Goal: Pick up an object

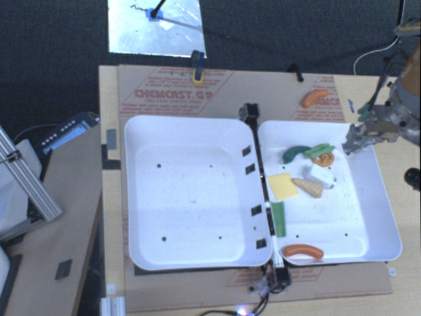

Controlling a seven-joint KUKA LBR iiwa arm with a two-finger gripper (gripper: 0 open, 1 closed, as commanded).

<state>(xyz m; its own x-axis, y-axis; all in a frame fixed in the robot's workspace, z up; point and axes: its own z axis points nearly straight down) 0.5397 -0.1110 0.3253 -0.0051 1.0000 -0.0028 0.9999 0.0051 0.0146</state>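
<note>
End effector (353,141) grip state unclear; green object (304,151) lies just left, apart.

A brown board (217,87) printed with red lettering is lying on the bench (66,196) under the bins. A yellow and blue clamp (197,68) is gripping its far edge. Beyond it, a shiny silver sheet (154,18) is lying on dark carpet (52,58), with a thin black rod crossing it. At the left, a grey metal rail (26,183) is slanting across the bench, and a dark handset (66,131) with a blue screen is resting near it. A white cable (371,51) is looping at the upper right.
</note>
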